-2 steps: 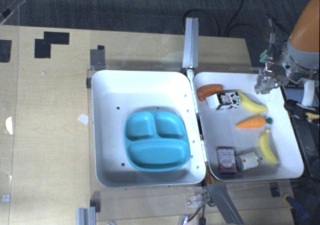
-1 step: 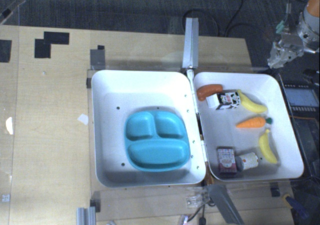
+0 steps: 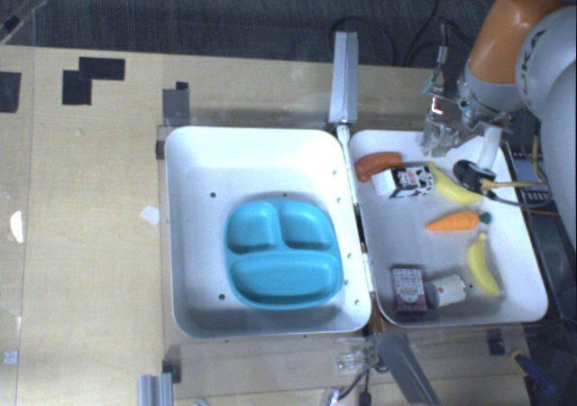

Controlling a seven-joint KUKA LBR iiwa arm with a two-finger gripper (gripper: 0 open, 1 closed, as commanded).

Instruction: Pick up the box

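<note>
The pincer [image 3: 439, 135] hangs at the right bin's [image 3: 532, 300] 12 o'clock; its state I cannot tell. The box [image 3: 407, 290] lies at 7 o'clock, touching a can [image 3: 448, 290]: descend centred, clear of it.

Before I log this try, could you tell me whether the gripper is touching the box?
Apart: in the camera view, the gripper hangs near the bin's back rim, with bare floor before the box.

Pale wooden bench [image 3: 81, 215] carrying two bins
Two shallow white plastic bins, left [image 3: 194, 242] and right [image 3: 523, 291], are sitting side by side on it.
</note>
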